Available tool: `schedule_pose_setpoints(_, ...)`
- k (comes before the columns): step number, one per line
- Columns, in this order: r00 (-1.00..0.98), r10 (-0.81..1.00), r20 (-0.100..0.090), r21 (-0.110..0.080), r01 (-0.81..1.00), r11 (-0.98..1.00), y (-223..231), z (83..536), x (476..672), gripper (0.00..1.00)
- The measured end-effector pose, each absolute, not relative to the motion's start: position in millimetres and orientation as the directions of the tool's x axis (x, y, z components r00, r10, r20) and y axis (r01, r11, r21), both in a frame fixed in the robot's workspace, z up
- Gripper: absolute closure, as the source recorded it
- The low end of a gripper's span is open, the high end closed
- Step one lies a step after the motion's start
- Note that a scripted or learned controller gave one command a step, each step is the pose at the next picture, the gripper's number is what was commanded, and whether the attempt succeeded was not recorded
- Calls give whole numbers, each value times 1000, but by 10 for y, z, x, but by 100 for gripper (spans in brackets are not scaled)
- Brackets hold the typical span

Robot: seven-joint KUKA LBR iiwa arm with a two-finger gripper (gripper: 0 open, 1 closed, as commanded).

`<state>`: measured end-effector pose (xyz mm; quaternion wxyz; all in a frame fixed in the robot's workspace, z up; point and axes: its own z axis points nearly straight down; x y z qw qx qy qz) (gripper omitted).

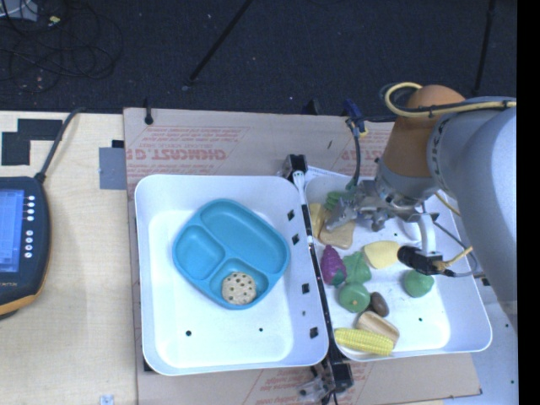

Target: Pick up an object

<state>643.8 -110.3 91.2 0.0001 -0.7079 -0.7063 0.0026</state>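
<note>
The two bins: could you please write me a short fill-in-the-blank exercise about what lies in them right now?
1. The cookie lies in a compartment of the ____ tray.
2. The tray sits in the ____ bin.
3. The corn cob lies near the right bin's ____ edge.
4. The hand is over the ____ bin.

Missing words: blue; left; front; right

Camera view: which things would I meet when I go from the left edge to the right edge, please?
Tablet controller → left bin → blue divided plate → cookie → purple eggplant → corn cob → green round toy → grey arm.
</note>
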Motion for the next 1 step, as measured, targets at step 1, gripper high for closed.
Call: schedule_pose_setpoints(1,2,1000,-5,11,1000,-2,-1477,2065,6460,0)
